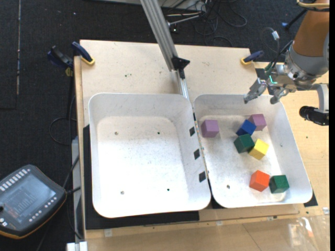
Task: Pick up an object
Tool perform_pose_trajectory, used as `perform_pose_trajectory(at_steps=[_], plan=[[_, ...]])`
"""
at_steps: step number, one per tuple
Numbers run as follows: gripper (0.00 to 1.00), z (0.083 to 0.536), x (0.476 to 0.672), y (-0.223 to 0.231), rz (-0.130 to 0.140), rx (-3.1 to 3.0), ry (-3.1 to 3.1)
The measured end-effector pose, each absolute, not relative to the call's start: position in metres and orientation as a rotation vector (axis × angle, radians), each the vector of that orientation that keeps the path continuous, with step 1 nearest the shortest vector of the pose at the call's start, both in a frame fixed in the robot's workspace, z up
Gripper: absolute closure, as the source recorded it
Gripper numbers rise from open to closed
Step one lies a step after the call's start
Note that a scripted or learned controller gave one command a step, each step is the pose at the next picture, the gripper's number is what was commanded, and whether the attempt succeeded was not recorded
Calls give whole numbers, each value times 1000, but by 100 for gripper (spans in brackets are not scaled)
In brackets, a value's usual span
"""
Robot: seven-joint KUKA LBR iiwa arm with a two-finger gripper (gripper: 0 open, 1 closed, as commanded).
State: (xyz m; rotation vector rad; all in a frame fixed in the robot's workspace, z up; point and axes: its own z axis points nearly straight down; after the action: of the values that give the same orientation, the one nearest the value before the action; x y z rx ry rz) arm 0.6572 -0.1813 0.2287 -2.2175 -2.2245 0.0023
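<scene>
Camera view: looks like the approach step, nothing grabbed yet. Gripper (263, 92) hanging over the far edge of the right bin (298, 156), fingers spread apart with nothing between them, clearly above the blocks rather than down among them. Orange-banded arm (312, 30) coming in from the far right.

All the candidates sitting in that right bin. Light purple cube (210, 128) off by itself on the left side, near the divider between bins. Pink-purple cube (257, 122) nearest the gripper, just beside a blue cube (246, 128). Dark green cube (243, 143) touching or nearly touching the blue one, with a yellow cube (258, 149) snug against it on the right. Closer to the near edge, an orange cube (259, 181) and a second green cube (279, 183) side by side, apparently touching.

Left bin (99, 140) just speckled white floor, not part of this one.

Next move, best guess: drop straight down on a single block. Pink-purple cube the shortest trip, but crowded by the blue one, so fingers probably need lining up across its free sides. Lone light purple cube likely the safer pick, with room all around. Risk with the cluster: nudging neighbours instead of closing on one.
</scene>
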Motion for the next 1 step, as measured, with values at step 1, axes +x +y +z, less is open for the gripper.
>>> perform_pose_trajectory(at_steps=[1], plan=[[0, 165, 657, -176, 5, -2214, -2223]])
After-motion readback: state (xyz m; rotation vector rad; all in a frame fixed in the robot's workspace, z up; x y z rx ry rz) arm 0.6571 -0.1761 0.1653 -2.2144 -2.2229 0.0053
